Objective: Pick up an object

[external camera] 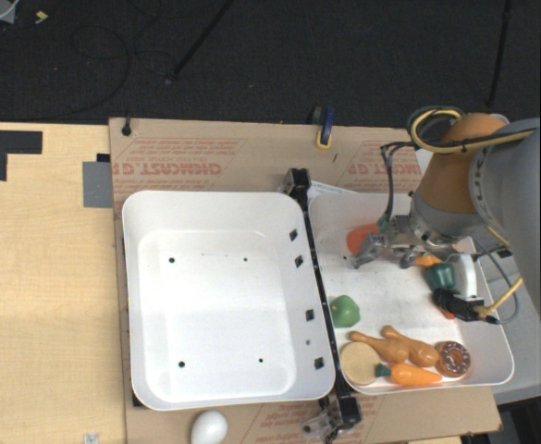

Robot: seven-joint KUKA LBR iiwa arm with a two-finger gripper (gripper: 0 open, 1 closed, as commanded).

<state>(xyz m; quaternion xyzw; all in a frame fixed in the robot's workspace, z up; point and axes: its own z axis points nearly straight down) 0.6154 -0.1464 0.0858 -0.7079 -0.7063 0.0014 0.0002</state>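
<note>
Our gripper [378, 247], its state impossible to tell, hangs by the red object [360, 240] at nine o'clock; we should centre before closing.

Two white bins sit side by side on the desk [39, 294]. The right bin [501, 363] holds a green piece [345, 310], a chicken drumstick [399, 345], a carrot [409, 375], a chocolate doughnut [453, 359] and a red-orange piece [361, 240]. The arm's pincer [381, 248] hangs low over the bin just beside the red-orange piece; a white egg [209, 426] lies on the desk in front of the left bin [150, 248].
</note>
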